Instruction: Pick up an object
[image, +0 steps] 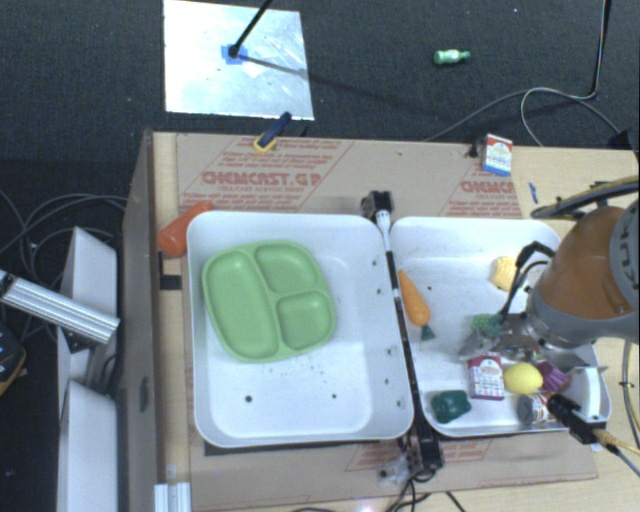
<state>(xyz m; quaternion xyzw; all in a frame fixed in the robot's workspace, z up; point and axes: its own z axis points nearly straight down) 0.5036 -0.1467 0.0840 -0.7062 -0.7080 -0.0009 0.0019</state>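
My gripper (497, 338) hangs low over the middle of the right bin (450, 260), below the grey wrist and its orange band (590, 265). Its tip is just above a small red and white box (487, 378) and next to a green leafy piece (487, 324). A yellow lemon (522, 378) lies right of the box, with a purple item (553, 378) beside it. An orange carrot (414, 299) rests by the bin's left wall. A dark green object (451, 404) sits at the front edge. A yellow item (504, 270) lies farther back.
The left bin (300, 400) holds a green divided plate (268, 299). An orange object (173, 233) lies outside its far left corner. A small can (533, 408) sits near the right bin's front. A small carton (497, 155) stands on the cardboard behind.
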